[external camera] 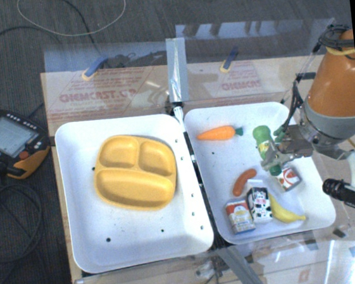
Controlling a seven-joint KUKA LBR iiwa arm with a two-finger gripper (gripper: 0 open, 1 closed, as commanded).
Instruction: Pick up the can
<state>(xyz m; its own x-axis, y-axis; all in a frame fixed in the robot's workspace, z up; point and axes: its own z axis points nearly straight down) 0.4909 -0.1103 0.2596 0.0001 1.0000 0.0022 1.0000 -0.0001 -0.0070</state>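
Observation:
A small red and white can [288, 178] lies tilted in the right bin [218, 165], near its right wall. A second can-like item with a red and orange label [240, 216] stands near the front wall. My gripper [273, 158] hangs low over the right bin, just up and left of the red and white can and against the lower end of a green bottle [262, 136]. The grey arm with its orange band [334, 88] comes in from the right. Nothing is visibly held.
The right bin also holds a carrot [216, 134] at the back, a red sausage [244, 181], a black and white carton [258, 204] and a banana [285, 213]. A yellow divided plate [135, 171] sits in the left bin [87, 244]. A pendant [9, 141] lies left of the bench.

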